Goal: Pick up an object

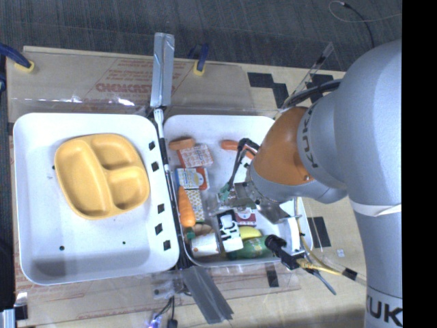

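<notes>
Camera view from above: we see our arm (321, 149) reaching in from the right, its orange band over the right bin (270, 125), and the gripper (231, 232) lowered among the clutter at that bin's near end. Whether it has closed on anything or hangs released we cannot tell; the wrist hides it. We judge the crowding explains the steep approach: a carrot (186, 209), food packets (193, 167), a yellow piece (249, 233) and a green object (251, 248) lie packed together just beside the gripper, any of them a candidate to pick. In the left bin (34, 251) a yellow divided tray (102, 175) sits alone, well apart from the arm.
</notes>
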`<state>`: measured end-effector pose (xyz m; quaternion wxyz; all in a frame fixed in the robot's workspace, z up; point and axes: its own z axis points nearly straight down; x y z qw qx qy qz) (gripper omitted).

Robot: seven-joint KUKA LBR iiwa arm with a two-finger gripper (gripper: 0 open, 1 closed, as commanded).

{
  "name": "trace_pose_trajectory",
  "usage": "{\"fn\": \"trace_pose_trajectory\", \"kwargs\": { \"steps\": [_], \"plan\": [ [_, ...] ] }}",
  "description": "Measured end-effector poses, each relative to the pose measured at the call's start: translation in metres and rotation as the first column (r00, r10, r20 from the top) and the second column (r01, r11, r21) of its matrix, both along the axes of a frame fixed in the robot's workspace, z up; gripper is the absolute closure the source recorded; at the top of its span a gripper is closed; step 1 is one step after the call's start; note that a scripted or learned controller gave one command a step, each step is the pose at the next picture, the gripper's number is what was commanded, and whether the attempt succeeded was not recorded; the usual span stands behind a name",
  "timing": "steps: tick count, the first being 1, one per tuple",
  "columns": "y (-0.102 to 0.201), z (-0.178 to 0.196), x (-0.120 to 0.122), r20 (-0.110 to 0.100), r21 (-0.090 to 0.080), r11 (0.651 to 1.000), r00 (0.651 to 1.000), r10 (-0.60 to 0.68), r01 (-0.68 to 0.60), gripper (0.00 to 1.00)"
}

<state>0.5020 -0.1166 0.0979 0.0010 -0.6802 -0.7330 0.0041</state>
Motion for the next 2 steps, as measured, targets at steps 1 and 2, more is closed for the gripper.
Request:
{"fn": "trace_pose_trajectory", "kwargs": {
  "steps": [1, 2],
  "plan": [
    [0.0555, 0.1579, -0.0055, 0.004, 0.007, 1.000, 1.000, -0.007, 0.007, 1.00],
    [0.0562, 0.1656, -0.0045, -0.002, 0.008, 1.000, 1.000, 0.001, -0.001, 1.00]
  ]
}}
